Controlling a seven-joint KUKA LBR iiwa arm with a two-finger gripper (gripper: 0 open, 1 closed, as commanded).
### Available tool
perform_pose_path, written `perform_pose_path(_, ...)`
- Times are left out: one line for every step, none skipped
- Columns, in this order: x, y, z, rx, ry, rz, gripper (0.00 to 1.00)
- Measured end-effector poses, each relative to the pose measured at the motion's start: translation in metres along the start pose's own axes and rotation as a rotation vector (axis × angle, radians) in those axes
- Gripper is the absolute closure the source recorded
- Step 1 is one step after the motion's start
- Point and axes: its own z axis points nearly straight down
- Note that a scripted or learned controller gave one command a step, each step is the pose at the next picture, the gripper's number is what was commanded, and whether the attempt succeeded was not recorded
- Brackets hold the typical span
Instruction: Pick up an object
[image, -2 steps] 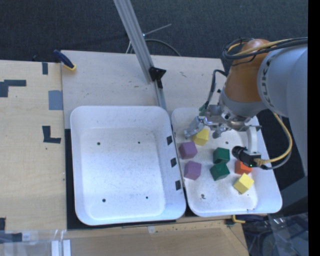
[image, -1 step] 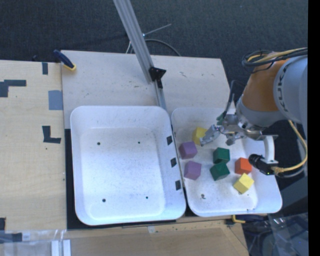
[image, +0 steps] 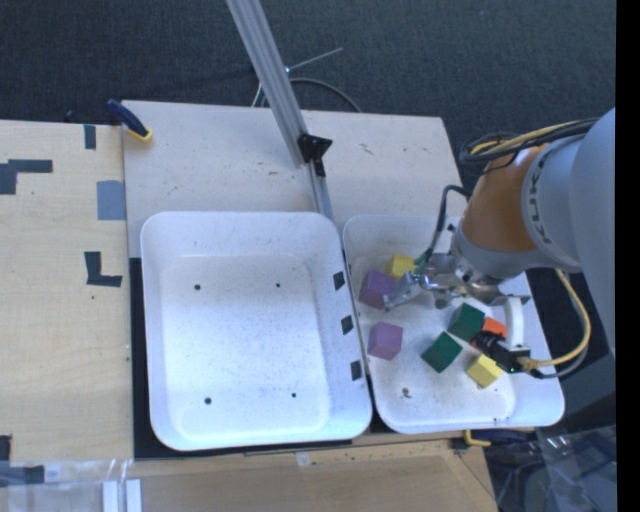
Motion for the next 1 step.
perform_pose_path(0.0265,0.0682,0.0188,0.021,0.004,-0.007,0.0)
